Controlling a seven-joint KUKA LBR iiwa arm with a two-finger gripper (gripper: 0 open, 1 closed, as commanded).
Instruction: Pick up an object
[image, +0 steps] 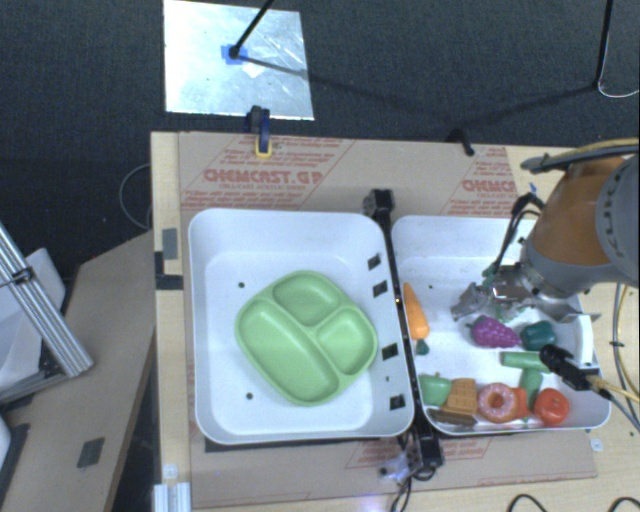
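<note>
The toy doughnut (497, 401) lies at the right bin's (440, 245) near edge; the purple grapes (494, 331) sit just beside the hand (478, 298), toward the camera; its grip state I cannot tell.

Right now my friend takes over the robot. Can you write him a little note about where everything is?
Gripper: low in the right bin, beside the purple grapes; nothing visibly held.
Toys: carrot by the bin's left wall; donut, tomato and cracker along the front.
Left bin: green divided plate.
Done: no pick yet.
Left: grasp and lift one toy; the grapes are nearest.
</note>
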